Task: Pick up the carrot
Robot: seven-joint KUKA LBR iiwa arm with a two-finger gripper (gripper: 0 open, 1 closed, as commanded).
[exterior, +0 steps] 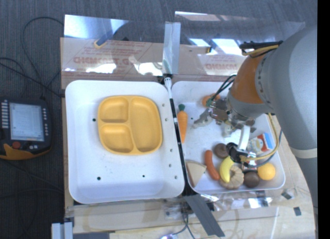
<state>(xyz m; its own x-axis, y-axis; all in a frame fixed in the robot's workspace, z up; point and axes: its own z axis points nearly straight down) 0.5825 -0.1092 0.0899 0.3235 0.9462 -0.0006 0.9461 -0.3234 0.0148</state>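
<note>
- The gripper [202, 120], its fingers' state unclear, hovered in the right bin [227, 186].
- The carrot [182, 121] lay just left, long axis crosswise.

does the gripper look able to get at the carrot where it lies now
Probably yes. The carrot lies alone, uncovered, but tight against the right bin's left wall, which may crowd the gripper poised beside it.

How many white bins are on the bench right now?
2. The left bin holds the yellow divided plate; the right bin holds the carrot by its left wall, plus other food under the gripper.
</note>
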